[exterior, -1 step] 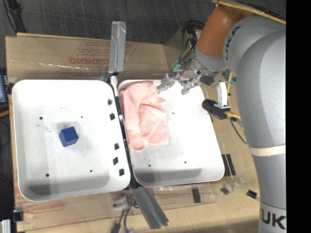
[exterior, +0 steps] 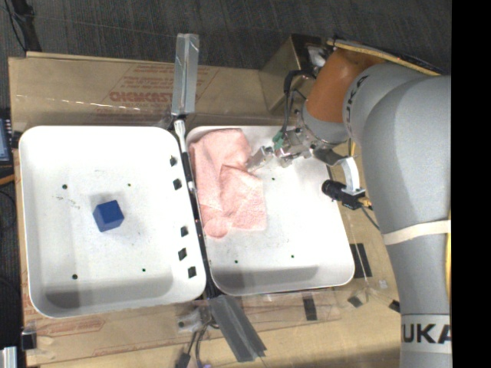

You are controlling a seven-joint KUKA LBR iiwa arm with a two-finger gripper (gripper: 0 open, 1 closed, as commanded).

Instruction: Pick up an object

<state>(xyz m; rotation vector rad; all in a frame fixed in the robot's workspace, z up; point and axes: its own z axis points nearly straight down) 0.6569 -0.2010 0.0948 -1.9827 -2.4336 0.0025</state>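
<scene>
A crumpled pink cloth (exterior: 226,181) lies along the left side of the right bin (exterior: 307,225). A small blue cube (exterior: 108,215) sits on the floor of the left bin (exterior: 115,159), left of its middle. My gripper (exterior: 263,158) hangs low over the back of the right bin, its tip at the cloth's upper right edge and seemingly touching it. The cloth and the gripper body hide how the tip stands. The grey arm (exterior: 399,152) with its orange band (exterior: 334,90) comes in from the right.
A grey metal bar (exterior: 185,75) stands behind the seam between the bins, and black clips (exterior: 182,232) line that seam. Brown cardboard (exterior: 92,90) lies under and behind the bins. A black cable fitting (exterior: 341,192) sticks out over the right bin's right rim.
</scene>
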